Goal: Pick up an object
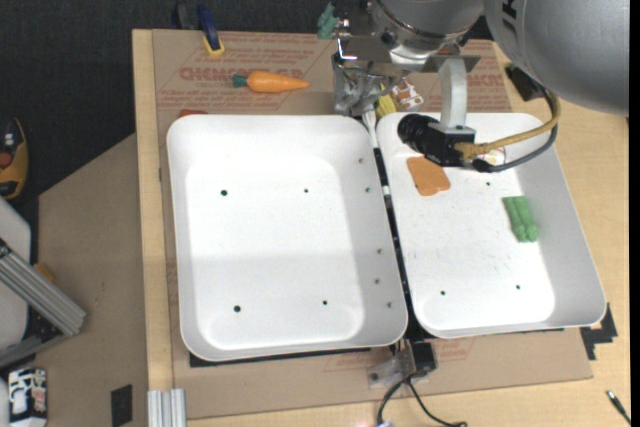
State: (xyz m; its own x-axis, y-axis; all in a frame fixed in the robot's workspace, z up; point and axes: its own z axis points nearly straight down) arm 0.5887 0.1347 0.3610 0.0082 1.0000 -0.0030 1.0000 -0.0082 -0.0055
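- Nearest my camera, at the top right of the frame, looms the grey arm (560, 5) with its orange band, big and out of focus.
- Below it, upper centre of the frame, the gripper (362, 95) hangs over the back rim where the two bins meet. I see metal parts there, but I cannot tell how its tips stand, or whether anything sits between them.
- My candidates are in the right bin (560, 305): an orange flat piece (429, 177) near the bin's upper left corner, just beside a black fitting with a cable, and a green block (521, 218) toward the right wall, well apart from it.
- A small red-and-white object (405, 96) sits at the back rim just beside the gripper; it is too small to identify.
- The left bin (200, 315) shows only four dark dots.
- A toy carrot (272, 82) lies outside the bins on the cardboard sheet (160, 115), upper left of centre.
- To do this step well, I would go for the green block: it stands free of walls and cable. I would straddle its narrow width and come straight down. The orange piece looks thin and lies close to the fitting, so it seems the riskier grasp.
- Writing: red print on the cardboard is partly hidden and I cannot read it for certain. Part of large dark lettering shows on the arm.
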